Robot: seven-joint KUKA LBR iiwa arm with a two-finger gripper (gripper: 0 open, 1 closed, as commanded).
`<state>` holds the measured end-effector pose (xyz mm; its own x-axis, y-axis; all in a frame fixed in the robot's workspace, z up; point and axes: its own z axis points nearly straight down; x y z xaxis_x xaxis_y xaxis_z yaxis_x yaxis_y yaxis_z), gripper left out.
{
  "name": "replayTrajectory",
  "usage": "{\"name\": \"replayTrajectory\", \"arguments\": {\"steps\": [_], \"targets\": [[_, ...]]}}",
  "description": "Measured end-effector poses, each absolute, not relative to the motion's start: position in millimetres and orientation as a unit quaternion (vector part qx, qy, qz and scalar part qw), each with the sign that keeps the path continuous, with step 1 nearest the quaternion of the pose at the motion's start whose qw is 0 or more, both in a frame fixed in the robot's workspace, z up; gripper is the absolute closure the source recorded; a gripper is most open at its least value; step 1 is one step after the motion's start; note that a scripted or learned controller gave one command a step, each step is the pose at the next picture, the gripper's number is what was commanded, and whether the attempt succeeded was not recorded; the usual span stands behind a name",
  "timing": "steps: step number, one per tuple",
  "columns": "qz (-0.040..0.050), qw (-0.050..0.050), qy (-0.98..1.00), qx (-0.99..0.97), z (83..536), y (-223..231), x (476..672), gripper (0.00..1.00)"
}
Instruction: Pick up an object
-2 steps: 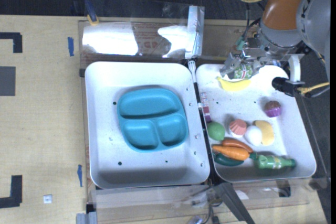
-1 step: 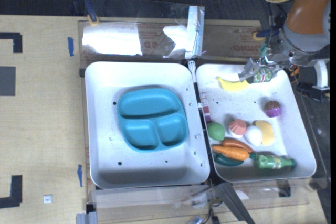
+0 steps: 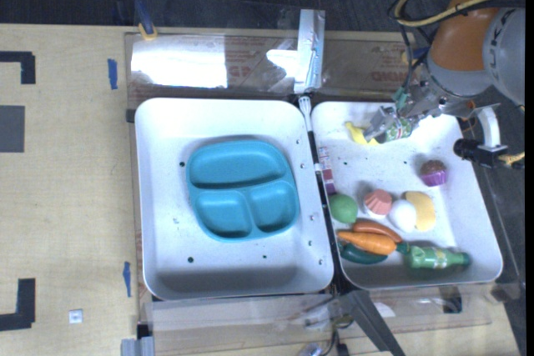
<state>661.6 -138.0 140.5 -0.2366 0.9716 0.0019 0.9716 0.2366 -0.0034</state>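
My gripper (image 3: 390, 126) hangs low over the back of the right bin (image 3: 488, 238), at the end of the grey arm with the orange band (image 3: 460, 44). A small yellow toy (image 3: 360, 132) lies just left of it, touching or nearly touching the tip. Farther forward lie a purple toy (image 3: 433, 172), a pink shell-like toy (image 3: 378, 201), a white egg (image 3: 404, 217), a yellow lemon (image 3: 424, 208) and a green ball (image 3: 342, 208). Along the front sit an orange carrot (image 3: 368, 238), a teal piece (image 3: 359, 255) and a green bottle (image 3: 435, 258).
The left bin (image 3: 158, 137) holds a blue divided plate (image 3: 242, 186). A clear plastic sheet (image 3: 225, 54) lies behind the bins. Cables (image 3: 417, 0) loop above the arm at the upper right. A ridge (image 3: 310, 154) separates the two bins.
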Motion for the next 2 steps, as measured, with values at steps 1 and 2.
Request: {"name": "replayTrajectory", "arguments": {"steps": [1,2], "targets": [[-0.0012,0.002,-0.750,-0.662,95.2,-153.0,669.2,0.00],[-0.0019,0.000,-0.750,-0.661,106.4,-152.3,670.5,1.00]]}}
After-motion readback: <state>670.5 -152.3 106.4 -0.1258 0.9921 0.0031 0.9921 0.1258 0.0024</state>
